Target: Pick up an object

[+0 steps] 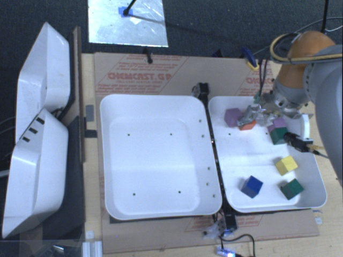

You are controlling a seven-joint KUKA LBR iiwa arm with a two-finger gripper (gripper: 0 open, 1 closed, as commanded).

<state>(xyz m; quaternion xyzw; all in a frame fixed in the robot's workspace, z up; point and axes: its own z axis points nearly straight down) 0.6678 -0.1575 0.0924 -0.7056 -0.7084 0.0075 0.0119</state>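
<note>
Dark carpet floor [225,15] surrounds a cardboard-topped bench [161,74], with a shiny metal sheet [127,15] behind it.

Orange block [247,125] in right bin's upper part, touching purple block [232,116]

Right bin [316,197] with coloured blocks, jaws [251,116] low by orange block [247,125]; left bin [155,103] beside
</note>
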